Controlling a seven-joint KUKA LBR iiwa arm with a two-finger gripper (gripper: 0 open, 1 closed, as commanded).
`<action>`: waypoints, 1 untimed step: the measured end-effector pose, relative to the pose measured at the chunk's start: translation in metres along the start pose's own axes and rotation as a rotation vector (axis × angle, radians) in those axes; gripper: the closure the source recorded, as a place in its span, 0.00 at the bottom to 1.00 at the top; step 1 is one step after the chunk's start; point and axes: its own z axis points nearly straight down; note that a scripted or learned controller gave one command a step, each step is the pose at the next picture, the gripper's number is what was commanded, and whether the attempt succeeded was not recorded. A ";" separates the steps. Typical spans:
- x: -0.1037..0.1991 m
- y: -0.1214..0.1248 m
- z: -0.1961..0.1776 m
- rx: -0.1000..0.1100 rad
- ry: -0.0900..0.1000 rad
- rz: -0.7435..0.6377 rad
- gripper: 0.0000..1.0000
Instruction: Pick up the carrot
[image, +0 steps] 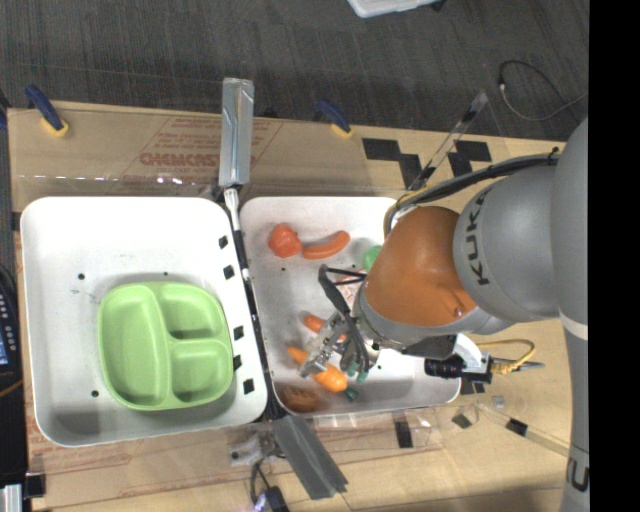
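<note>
Hovering low over the right-hand white bin (262, 290), my fingers (338, 358) sit among a scatter of small toy foods near the bin's front wall. I cannot tell from this slanted overhead view how widely they stand apart, or whether anything lies between them.

The carrot (330, 378), as best I can judge, is the short orange piece just beside my fingertips, close to the bin's front edge. Two smaller orange bits (313, 323) lie near it, so the choice is not certain. It looks like moulded plastic: light, stiff, smooth and a little slippery, tapered toward one end. I would take hold across the thicker middle, where the sides are nearest parallel, since a grip on the taper may squeeze it out.

Farther back in this bin lie a red rounded piece (284, 240) and a glossy orange-red sausage shape (327, 244), touching or nearly so. A brown lump (298, 397) rests against the front wall. The left bin (50, 300) holds a matte pale-green divided tray (166, 345) with three compartments. Both bins sit on the cardboard-covered desk (120, 135).
</note>
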 end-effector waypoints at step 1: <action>-0.045 0.053 -0.085 0.000 -0.001 -0.486 1.00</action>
